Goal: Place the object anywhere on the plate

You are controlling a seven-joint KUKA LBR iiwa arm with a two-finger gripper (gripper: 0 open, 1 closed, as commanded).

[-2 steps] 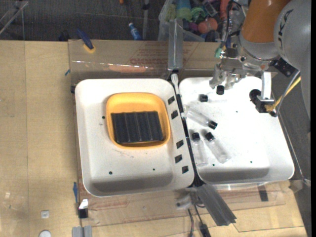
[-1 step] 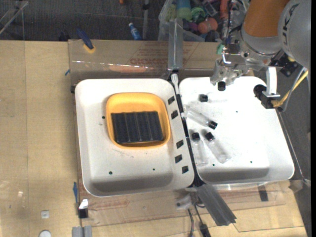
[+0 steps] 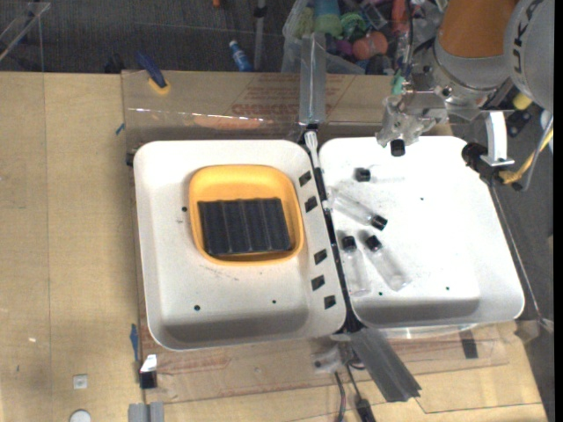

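An orange-yellow plate (image 3: 243, 180) lies in the left bin (image 3: 163, 262), and a black ribbed rectangular block (image 3: 244, 225) rests on it. My gripper (image 3: 398, 139) hangs over the far edge of the right bin (image 3: 457, 236). It is shut on a small clear tube with a black cap (image 3: 397, 149), which pokes out below the fingertips. Several more clear tubes with black caps lie in the right bin's left half, such as one at the far left (image 3: 362, 175) and one nearer the middle (image 3: 376, 221).
A divider with black clips (image 3: 318, 227) runs between the two bins. Behind the bench stands a clear box of colourful toys (image 3: 361, 16). The arm's orange band (image 3: 479, 11) and cables (image 3: 519, 161) hang over the right bin's far right corner.
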